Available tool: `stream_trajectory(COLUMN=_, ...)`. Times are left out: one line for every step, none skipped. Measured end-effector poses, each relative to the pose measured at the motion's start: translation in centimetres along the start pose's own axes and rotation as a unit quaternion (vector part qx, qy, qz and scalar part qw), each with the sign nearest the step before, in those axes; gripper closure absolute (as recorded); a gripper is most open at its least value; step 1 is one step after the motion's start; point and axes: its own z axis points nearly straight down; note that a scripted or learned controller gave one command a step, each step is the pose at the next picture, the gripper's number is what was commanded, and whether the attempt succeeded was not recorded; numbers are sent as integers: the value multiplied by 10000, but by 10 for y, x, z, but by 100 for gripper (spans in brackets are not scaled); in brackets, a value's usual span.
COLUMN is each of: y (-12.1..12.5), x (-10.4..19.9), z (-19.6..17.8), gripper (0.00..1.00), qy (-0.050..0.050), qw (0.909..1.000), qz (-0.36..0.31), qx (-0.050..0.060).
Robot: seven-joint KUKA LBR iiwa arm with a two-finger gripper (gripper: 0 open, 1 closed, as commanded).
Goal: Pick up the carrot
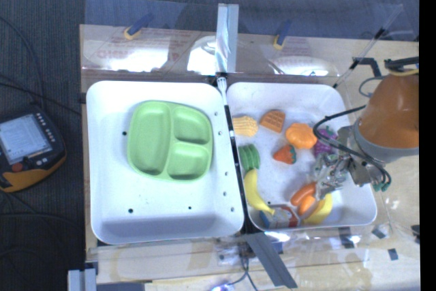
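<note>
The carrot (304, 195) lies in the near right part of the right bin (300, 96), a short orange piece tilted among other toy food, with a yellow banana (322, 209) touching its near side and another banana (255, 193) to its left. The end effector (330, 177) hangs just above and to the right of the carrot, at the end of the arm's orange wrist (395, 114); how far open it is I cannot tell, since cables and metal parts crowd that spot, and nothing is visibly held. The carrot looks like a light, stiff plastic toy with a smooth, likely slippery skin, so a grip across its thick middle seems safest, clear of the banana beside it. The green divided plate (170, 140) sits in the left bin (109, 146) on the tabletop (92, 37)
</note>
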Motion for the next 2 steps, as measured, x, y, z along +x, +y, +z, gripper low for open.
stream_trajectory(y=-6, x=-60, z=8, gripper=100, qy=25, qw=9949, qz=1010, qx=0)
stream_trajectory(y=30, x=-19, z=-57, gripper=100, qy=25, qw=9815, qz=1915, qx=9)
